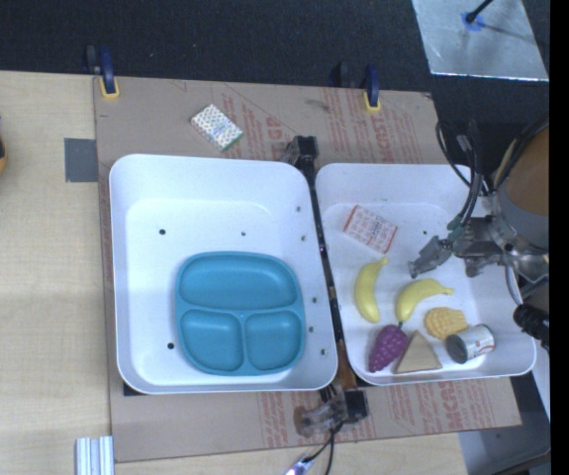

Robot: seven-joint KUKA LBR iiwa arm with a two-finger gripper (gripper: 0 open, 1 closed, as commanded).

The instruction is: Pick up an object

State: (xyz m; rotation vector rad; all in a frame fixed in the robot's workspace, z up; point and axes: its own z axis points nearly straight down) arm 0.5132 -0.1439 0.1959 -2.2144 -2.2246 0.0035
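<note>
Camera view looks down on two white bins on a tabletop (37, 295). Left bin (136, 201) carries a blue divided tray (237, 311). Right bin (403, 181) carries the loose things: a red-printed packet (369, 228) near its top, two bananas, one upright (367, 291) and one lying (421, 296) to its right, purple grapes (387, 347), a tan wedge (419, 355), a yellow corn piece (445, 321) and a small can (471, 342) at the lower right.

The arm (529, 181) comes in from the right, and the pincer (432, 257) hangs over the right bin, just above the lying banana and to the right of the packet. Its tips look parted a little, with nothing between them, though the dark metal there is hard to read.

I judge this to be the approach step: no object is taken yet. The nearest candidates are the lying banana and the corn. The next move calls for lowering the pincer squarely over one item, with tips either side of it, and clear of its close neighbours, since the pieces at the bottom of the bin crowd together.
</note>
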